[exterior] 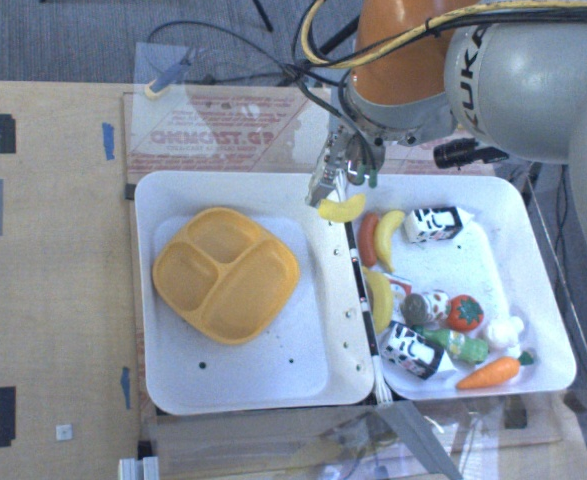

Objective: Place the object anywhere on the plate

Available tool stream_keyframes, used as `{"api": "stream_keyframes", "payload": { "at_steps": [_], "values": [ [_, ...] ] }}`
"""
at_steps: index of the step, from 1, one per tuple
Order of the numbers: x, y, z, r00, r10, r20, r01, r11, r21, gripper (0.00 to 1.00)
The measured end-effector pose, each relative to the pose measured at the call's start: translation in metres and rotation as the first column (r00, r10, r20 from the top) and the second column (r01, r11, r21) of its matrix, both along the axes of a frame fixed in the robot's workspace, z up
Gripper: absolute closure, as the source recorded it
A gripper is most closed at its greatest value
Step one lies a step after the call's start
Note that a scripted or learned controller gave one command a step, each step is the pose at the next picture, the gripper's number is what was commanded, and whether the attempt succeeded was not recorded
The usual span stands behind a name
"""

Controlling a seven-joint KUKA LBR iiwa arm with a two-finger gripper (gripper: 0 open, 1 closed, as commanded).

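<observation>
- While the hand (339, 182) hangs at upper centre of the frame over the divide between the two bins, a small yellow banana piece (342, 208) sits at its fingertips, seemingly clamped there.
- Judged from this, the pick looks done; carrying left and releasing on the yellow plate (226, 273) remains.
- One plate lies in the left bin (163, 368), bare.
- Roughly ten toys crowd the right bin (533, 268): two more bananas, one tomato (465, 312), one carrot (489, 373).

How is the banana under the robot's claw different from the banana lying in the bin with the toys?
The banana at the gripper is up over the bins' shared rims; the banana in the right bin lies among toys. The banana at the gripper curves sideways; the banana in the right bin runs lengthwise and looks longer. Both are yellow.
</observation>
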State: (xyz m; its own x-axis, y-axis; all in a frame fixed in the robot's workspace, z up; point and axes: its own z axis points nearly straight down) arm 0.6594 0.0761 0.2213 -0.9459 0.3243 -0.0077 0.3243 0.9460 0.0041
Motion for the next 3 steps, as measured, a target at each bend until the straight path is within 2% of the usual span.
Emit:
{"api": "stream_keyframes", "payload": {
  "at_steps": [1, 2, 3],
  "values": [
    [-0.035, 0.079, -0.059, 0.998, -0.06, -0.007, 0.06, 0.998, 0.0, 1.0],
    [-0.065, 0.116, -0.103, 0.992, -0.123, 0.031, 0.122, 0.992, 0.018, 1.0],
    [-0.072, 0.113, -0.115, 0.992, -0.123, 0.006, 0.123, 0.992, 0.005, 0.0]
  ]
}}
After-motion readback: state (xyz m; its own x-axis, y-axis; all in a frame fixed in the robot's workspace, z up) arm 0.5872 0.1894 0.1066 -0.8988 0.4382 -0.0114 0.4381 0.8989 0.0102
